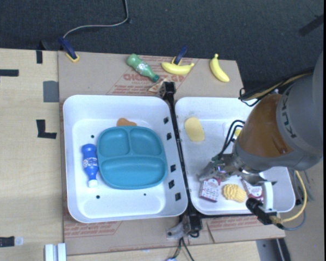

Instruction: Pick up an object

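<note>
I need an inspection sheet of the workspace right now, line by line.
Surface: cardboard-covered bench with left bin and right bin side by side.
Job's things: right bin holds a pale yellow piece, a small printed packet and a yellow ridged item.
Clutter: left bin holds a blue divided tray, a blue bottle and an orange piece; beyond the bins, a green bottle and two bananas.
Grippers: tool low in the right bin, fingers not discernible.
Cables: black cable on the dark floor.
Surroundings: dark carpet.
</note>
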You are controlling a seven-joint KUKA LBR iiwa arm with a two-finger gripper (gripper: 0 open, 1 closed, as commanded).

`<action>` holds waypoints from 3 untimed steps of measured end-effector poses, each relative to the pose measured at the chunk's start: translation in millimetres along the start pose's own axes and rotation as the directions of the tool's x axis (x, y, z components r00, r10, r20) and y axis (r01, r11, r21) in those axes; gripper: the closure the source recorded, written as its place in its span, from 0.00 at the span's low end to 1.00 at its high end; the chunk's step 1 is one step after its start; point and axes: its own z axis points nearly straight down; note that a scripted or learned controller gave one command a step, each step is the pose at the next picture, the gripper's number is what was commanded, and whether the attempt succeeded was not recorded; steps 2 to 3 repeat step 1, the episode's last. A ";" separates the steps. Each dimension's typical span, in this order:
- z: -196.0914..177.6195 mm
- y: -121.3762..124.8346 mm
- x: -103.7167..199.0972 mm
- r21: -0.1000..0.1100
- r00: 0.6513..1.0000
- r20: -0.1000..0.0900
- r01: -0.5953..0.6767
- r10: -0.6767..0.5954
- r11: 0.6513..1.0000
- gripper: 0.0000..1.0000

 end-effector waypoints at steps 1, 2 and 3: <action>-88.4 85.0 83.7 0.003 1.000 -0.003 0.003 -0.003 1.000 1.00; -88.4 85.0 83.7 0.003 1.000 -0.003 0.003 -0.003 1.000 1.00; -88.4 85.0 83.7 0.003 1.000 -0.003 0.003 -0.003 1.000 1.00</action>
